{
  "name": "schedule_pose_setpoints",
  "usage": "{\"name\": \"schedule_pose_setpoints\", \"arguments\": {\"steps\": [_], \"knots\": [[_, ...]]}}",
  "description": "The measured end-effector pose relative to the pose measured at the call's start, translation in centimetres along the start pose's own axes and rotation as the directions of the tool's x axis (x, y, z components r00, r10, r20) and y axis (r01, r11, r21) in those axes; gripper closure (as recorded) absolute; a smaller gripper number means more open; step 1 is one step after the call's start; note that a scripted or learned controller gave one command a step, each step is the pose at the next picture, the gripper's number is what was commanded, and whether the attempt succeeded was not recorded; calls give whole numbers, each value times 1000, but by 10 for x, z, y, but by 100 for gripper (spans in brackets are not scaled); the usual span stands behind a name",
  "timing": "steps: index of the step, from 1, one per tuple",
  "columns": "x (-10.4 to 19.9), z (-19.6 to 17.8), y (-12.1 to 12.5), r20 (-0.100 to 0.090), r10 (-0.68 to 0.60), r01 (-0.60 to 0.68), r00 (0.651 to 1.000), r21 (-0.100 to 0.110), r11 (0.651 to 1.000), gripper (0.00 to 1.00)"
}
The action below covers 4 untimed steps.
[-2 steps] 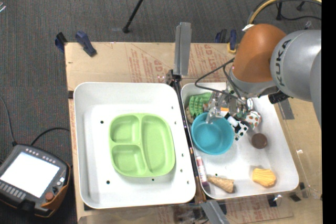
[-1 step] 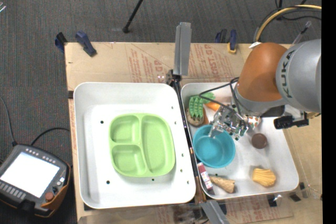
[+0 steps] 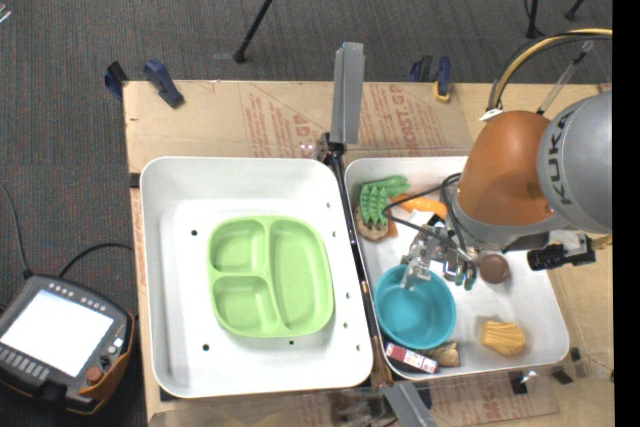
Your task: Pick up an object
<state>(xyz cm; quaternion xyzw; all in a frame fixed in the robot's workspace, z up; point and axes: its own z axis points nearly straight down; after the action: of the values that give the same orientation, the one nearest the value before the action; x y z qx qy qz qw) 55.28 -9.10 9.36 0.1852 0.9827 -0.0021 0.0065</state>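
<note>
My gripper (image 3: 437, 265) hangs in the right bin (image 3: 545, 300), just above the far rim of a blue bowl (image 3: 415, 313). Its fingers stand apart, with nothing visible between them. A green brush (image 3: 380, 205) and an orange piece (image 3: 425, 207) lie at the bin's far left. A brown ball (image 3: 493, 267) sits right of the gripper. Close to the near right corner rests a yellow ridged object (image 3: 502, 337). A small red and white box (image 3: 410, 357) and a tan lump (image 3: 447, 353) lie along the front wall.
The left bin (image 3: 170, 215) holds a green divided plate (image 3: 270, 275). A grey post (image 3: 347, 105) rises behind the seam between the bins. Clamps (image 3: 160, 83) grip the bench's far edge. A tablet (image 3: 60, 335) sits off the bench at lower left.
</note>
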Motion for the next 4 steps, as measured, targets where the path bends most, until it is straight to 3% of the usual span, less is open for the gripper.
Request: {"name": "schedule_pose_setpoints", "arguments": {"steps": [1, 2, 3, 4], "knots": [[-45, 3, -12, -6, -76, 76, 997, -6, 997, 100], [-63, -6, -52, -10, -249, 249, 968, -8, 968, 100], [-62, -4, -53, -14, -250, 250, 968, -8, 968, 0], [-5, 7, -9, -14, -290, 290, 957, -9, 957, 0]]}}
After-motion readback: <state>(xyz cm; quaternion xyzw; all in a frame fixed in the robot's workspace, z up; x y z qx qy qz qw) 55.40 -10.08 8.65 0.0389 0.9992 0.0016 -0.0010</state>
